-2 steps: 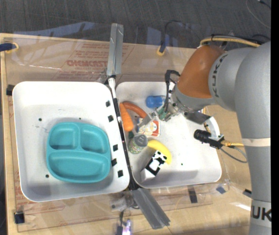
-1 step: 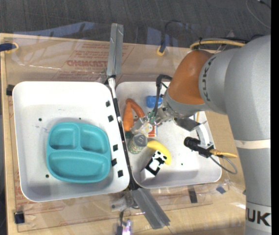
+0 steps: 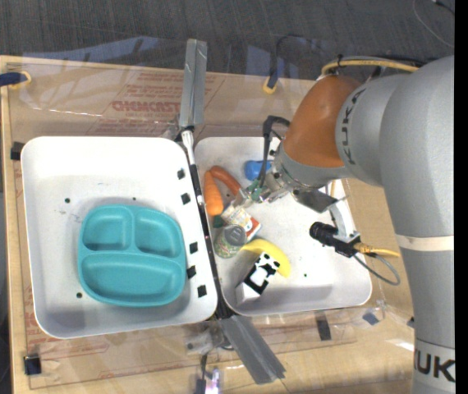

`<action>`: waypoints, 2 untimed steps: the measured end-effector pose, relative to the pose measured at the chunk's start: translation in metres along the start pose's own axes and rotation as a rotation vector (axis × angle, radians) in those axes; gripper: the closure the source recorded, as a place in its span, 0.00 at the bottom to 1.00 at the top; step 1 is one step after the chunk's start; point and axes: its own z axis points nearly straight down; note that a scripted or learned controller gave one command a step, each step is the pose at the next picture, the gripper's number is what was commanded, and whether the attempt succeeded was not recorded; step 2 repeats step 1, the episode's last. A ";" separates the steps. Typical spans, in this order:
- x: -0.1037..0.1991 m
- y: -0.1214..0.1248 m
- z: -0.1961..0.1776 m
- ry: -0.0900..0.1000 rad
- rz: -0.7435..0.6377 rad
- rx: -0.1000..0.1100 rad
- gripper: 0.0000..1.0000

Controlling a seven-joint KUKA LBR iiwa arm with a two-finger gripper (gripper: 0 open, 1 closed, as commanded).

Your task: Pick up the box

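A wooden bench [image 3: 94,80] under clear plastic sheeting stands on a dark grey carpet and bears two shallow white bins side by side. The gripper [image 3: 260,189] hangs low in the right bin [image 3: 332,290], at about ten o'clock from that bin's centre; its tip is buried among the clutter there, and whether it grasps anything cannot be told from this slant. Just at its tip lie an orange carrot-like object [image 3: 214,194] at nine o'clock and a small blue object [image 3: 255,169] at twelve o'clock, partly hidden behind the wrist. At seven o'clock from the gripper sits a small clear bottle [image 3: 233,235] with a crumpled wrapper just above it, close to the divider between the bins. The box [image 3: 258,276], black and white, lies tilted on the bin floor at six o'clock from the gripper, touching a yellow banana [image 3: 265,251] that curves over its upper edge; it rests apart from the gripper. A black cylindrical fitting [image 3: 326,235] with an orange cable juts from the arm at four o'clock. Above the wrist rises the orange band [image 3: 320,121], then the grey arm [image 3: 415,138] running off toward three o'clock. The left bin [image 3: 45,171] holds a teal divided tray [image 3: 131,254], lying flat near its centre.
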 end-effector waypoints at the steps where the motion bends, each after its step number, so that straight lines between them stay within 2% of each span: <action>1: 0.019 -0.066 -0.107 0.018 -0.040 0.018 1.00; 2: 0.019 -0.066 -0.107 0.018 -0.040 0.018 1.00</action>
